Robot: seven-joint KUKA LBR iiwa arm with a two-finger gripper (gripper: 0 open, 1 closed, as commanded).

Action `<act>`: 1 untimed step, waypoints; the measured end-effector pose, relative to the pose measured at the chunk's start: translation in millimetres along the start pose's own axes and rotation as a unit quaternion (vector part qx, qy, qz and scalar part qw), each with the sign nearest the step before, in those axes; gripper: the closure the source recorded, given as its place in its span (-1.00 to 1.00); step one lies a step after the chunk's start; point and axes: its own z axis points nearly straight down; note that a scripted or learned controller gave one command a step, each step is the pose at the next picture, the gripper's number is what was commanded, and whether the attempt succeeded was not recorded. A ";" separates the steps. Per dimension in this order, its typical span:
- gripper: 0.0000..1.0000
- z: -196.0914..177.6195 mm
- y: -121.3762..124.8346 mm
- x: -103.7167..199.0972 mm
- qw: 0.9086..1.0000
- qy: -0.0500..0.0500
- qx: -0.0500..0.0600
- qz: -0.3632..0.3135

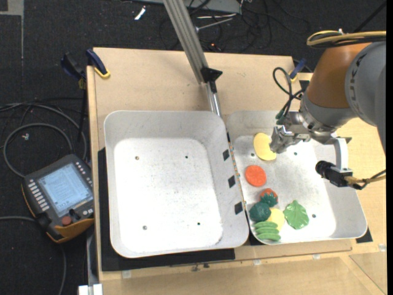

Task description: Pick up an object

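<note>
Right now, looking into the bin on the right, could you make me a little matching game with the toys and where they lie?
Things:
1. yellow piece
2. orange round piece
3. light green leaf
4. green pod

Places:
A. nearest the bin's front edge
B. middle of the bin
C. right beside the hand
D. right of the cluster of toys

Pairs: 1-C, 2-B, 3-D, 4-A

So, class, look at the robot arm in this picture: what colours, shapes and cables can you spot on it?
The arm is bulky and rounded: a grey shell with a wide orange band above the wrist. A thin black cable loops beside the wrist, and a pale yellow cable runs along the top. The hand is small, grey and metallic, with a white bracket carrying a black part alongside.
</note>
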 end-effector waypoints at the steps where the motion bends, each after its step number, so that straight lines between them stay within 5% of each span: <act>1: 1.00 -40.4 1.6 -0.2 1.000 0.000 0.000 -0.001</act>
